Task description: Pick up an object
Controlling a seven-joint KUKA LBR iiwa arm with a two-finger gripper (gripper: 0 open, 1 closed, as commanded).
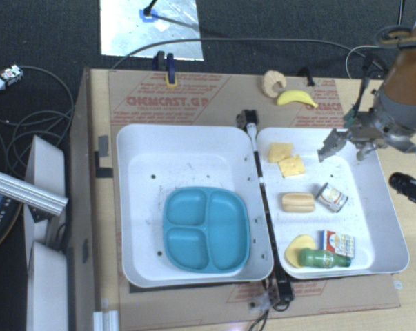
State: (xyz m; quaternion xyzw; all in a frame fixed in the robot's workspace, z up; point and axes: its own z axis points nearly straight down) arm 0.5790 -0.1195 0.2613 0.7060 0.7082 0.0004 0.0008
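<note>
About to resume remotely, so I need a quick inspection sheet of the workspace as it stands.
Surface: cardboard-covered bench bearing left bin and right bin.
Job's things: in right bin, cheese slices, hot-dog bun, small can, green bottle, small carton.
Clutter: blue divided plate in left bin; banana on the bench behind the bins.
Grippers: gripper above right bin's far side, open, holding nothing.
Cables: black cable across floor.
Surroundings: metal sheet on dark floor.

Evenly and brightly lit from above; soft shadows, slightly soft focus throughout, glare on the foil sheet [150, 17] beyond the tabletop's [194, 98] far edge.
</note>
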